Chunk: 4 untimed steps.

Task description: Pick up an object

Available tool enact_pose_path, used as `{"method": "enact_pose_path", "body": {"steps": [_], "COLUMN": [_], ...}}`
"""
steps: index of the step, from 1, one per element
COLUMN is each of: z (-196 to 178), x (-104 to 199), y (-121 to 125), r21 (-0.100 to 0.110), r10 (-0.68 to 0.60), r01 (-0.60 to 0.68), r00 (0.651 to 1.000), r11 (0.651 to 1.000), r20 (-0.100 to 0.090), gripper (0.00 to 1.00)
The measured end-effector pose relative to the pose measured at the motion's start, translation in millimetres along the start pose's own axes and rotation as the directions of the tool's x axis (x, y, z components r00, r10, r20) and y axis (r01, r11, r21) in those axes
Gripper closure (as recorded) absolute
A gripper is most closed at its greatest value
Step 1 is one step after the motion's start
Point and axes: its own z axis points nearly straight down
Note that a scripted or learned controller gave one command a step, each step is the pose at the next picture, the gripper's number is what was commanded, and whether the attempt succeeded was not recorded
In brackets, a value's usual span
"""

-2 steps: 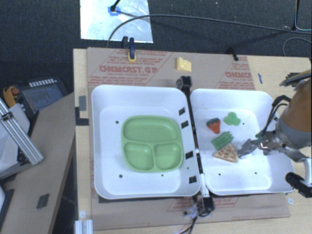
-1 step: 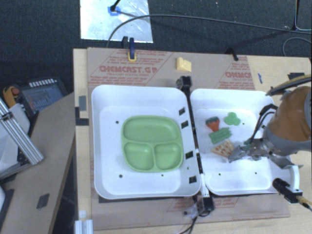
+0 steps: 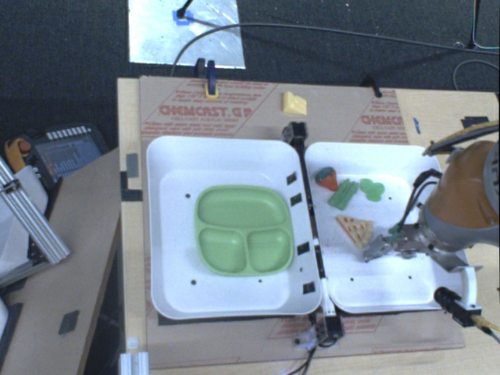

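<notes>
I'm in the right bin [image 3: 391, 291] with the gripper [image 3: 373, 252] low, just beside the tan waffle-textured wedge [image 3: 355, 229] near the bin's centre; I can't tell its jaw state at this angle. My guess: square up over the wedge and close across its flat sides, since it's thin and may slide on slick plastic. Toward the bin's far edge lie a red-orange piece [image 3: 327, 179], a green block [image 3: 342, 194] and a lumpy green piece [image 3: 372, 189]. Left bin [image 3: 168, 233] holds a glossy green divided plate [image 3: 243, 229].
</notes>
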Motion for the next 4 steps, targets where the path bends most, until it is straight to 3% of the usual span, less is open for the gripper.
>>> {"method": "enact_pose_path", "body": {"steps": [1, 4], "z": [-11.1, -181.6], "x": [0.0, -12.8], "y": [1.0, 19.4], "r21": [-0.003, -0.007], "r10": [-0.001, -0.004], "r01": [0.001, 0.004], "r00": [1.000, 1.000], "r11": [1.000, 1.000], "r20": [0.001, 0.003], "gripper": [1.00, 1.00]}}
